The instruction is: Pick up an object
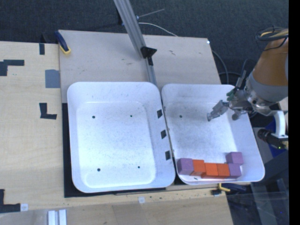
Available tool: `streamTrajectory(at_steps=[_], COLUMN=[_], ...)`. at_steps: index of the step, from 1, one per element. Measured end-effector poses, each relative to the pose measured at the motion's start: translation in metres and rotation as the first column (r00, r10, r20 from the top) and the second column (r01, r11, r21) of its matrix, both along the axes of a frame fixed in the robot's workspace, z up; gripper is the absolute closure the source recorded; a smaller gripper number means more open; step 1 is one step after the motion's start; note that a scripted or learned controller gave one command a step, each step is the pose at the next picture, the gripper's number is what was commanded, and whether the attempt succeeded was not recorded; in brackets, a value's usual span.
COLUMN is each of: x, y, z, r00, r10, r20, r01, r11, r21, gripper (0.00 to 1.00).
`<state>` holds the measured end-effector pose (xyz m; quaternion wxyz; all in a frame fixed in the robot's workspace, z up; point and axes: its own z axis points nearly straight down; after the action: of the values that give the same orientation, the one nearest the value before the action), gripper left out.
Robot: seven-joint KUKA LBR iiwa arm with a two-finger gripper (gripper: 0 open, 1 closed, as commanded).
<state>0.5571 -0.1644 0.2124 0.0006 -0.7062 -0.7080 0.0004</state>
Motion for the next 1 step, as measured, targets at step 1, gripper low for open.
streamTrajectory(at_steps=[1], x=[0.0128], y=[0.0486], z=[0.0931], r00=[1.0], r10=[0.004], r20=[0.009], r01=[-0.004], r11=[1.0], r21=[-0.001], gripper=[0.0])
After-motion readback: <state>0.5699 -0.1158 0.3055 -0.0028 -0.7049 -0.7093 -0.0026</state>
